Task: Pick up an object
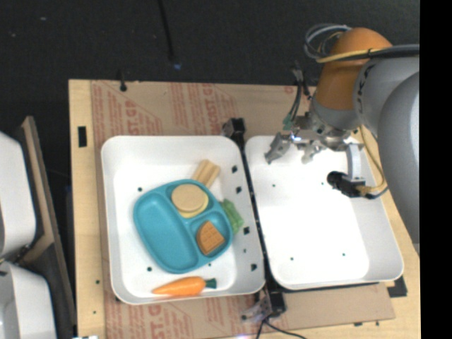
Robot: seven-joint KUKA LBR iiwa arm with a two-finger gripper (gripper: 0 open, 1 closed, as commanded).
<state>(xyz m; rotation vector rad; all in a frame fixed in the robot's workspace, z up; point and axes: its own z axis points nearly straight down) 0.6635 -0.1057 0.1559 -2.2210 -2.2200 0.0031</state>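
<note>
A grey KUKA arm with an orange band poises its tool (291, 151) over the far edge of the right-hand bin (367, 260), its two fingers spread fairly wide with nothing between them. Every candidate object sits across the divide in the left-hand bin (116, 189): a blue divided tray (164, 242) lying on a diagonal, carrying a round tan cookie-like disc (190, 198) in its far compartment and a brown waffle-textured piece (210, 237) in the compartment nearest the right-hand bin. A pale wooden block (207, 171) rests just beyond the tray's far end, a green leafy piece (233, 216) lies against the tray's side toward the right-hand bin, and an orange toy carrot (185, 286) stretches along the bin's near wall, its long axis roughly parallel to that wall. From the tool, all of these lie to the left and nearer the camera; the wooden block is the closest, the carrot the farthest. Any grasp appears to call first for a move across the rims where the two bins meet on the counter (155, 104).
</note>
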